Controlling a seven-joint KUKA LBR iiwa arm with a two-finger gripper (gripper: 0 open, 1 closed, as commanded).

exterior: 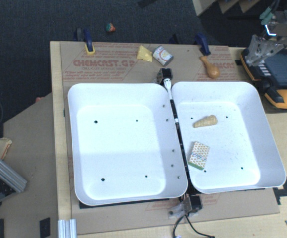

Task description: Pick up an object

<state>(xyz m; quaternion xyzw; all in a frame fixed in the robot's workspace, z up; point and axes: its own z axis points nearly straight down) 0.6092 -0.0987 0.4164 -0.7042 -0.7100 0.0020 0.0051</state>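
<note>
Two objects lie in the right bin (262,133). A tan cone-shaped piece (205,121) rests near the bin's middle, on its side. Closer to the front left is a small flat packet (199,155) with a green and orange dotted pattern, near the wall shared with the left bin (84,133). My gripper (263,47) hangs at the view's upper right, beyond the right bin's far right corner and well away from both objects. It is grey metal, with nothing visible in it.
On the board behind the bins lie a yellow wedge (144,53), a small white box (162,56) and a wooden pear-shaped piece (210,67). Blue clamps (88,39) (200,42) grip the far edge. A black and orange device (277,81) sits right of the bins.
</note>
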